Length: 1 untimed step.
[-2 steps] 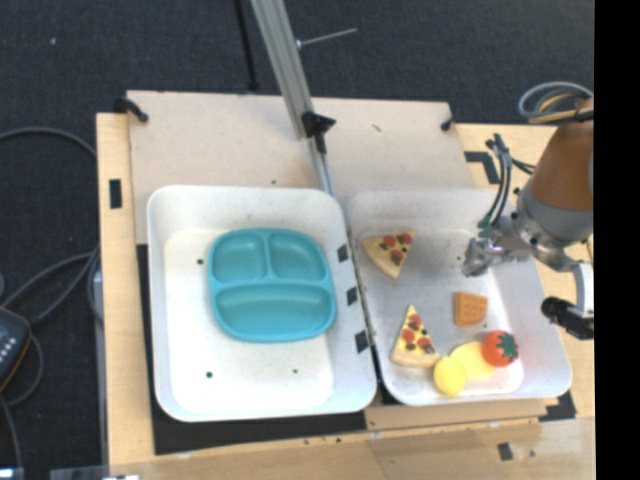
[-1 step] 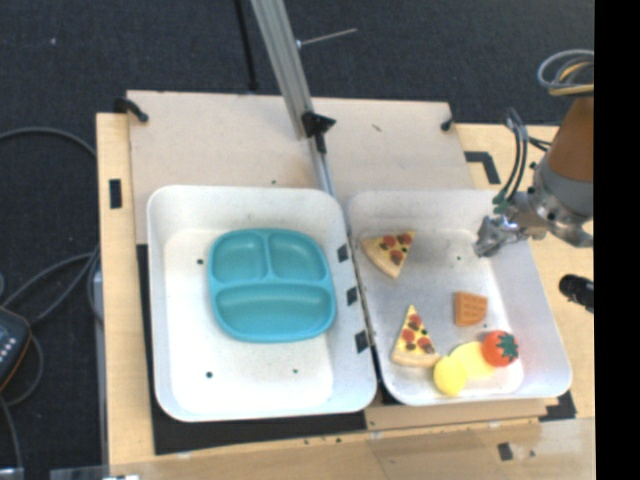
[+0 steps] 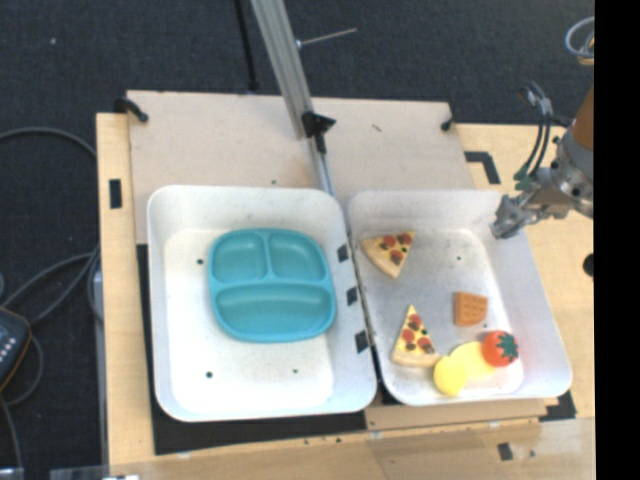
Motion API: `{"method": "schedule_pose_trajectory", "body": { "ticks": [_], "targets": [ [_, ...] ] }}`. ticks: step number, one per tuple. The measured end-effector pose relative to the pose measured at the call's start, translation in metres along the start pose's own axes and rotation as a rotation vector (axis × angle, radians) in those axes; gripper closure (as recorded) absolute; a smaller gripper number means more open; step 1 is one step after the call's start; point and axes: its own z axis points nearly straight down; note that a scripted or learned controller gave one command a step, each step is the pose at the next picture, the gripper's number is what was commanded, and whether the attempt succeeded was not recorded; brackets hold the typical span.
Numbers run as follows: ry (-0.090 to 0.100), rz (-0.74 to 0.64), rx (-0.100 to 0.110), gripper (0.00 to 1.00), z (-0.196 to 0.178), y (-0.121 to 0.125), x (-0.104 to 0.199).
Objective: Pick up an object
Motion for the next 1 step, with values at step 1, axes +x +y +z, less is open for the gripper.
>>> {"method": "schedule_pose_trajectory", "body": {
  "ticks": [1],
  "targets": [
    [0.003,-0.004,0.004,1.0,-0.006,0.006,0.0451]
  ]
}}
